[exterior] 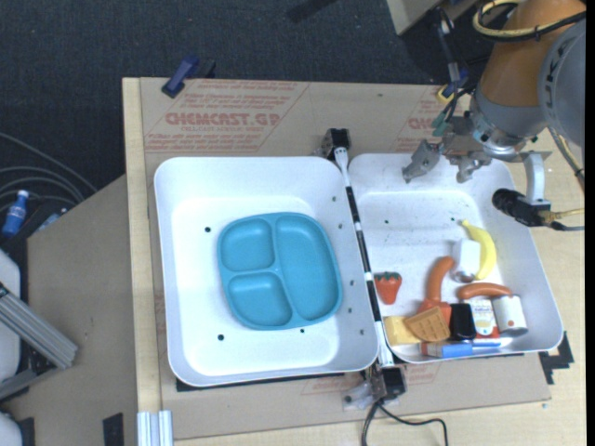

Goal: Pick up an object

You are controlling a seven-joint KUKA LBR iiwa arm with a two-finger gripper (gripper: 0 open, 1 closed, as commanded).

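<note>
We see the tool [444,159] at about two o'clock in the view, hanging over the far rim of the right bin [409,221], with the grey arm [521,72] and its orange band rising behind it toward the upper right corner. Its two fingers [418,163] are spread apart and nothing sits between them, so we read it as released and carrying nothing.

The things to pick lie well apart from the tool, gathered at the near end of the right bin, around five o'clock. A banana [481,247] lies toward the right wall, and just beside it on the left we find a sausage [437,282] set on a slant. A second sausage [483,291] lies crosswise below the banana. At the bin's left wall, near the divider, sits a small strawberry [389,286]. Below the slanted sausage we see a tan cracker [428,325], and to its right a black block [461,321] and a small can [509,314]. A blue pen [460,349] lies along the near wall.

In the left bin [186,203], at about nine o'clock, a blue divided plate [279,269] rests flat in the middle. Both bins stand side by side on the desk [139,249], touching along their inner edges.
</note>
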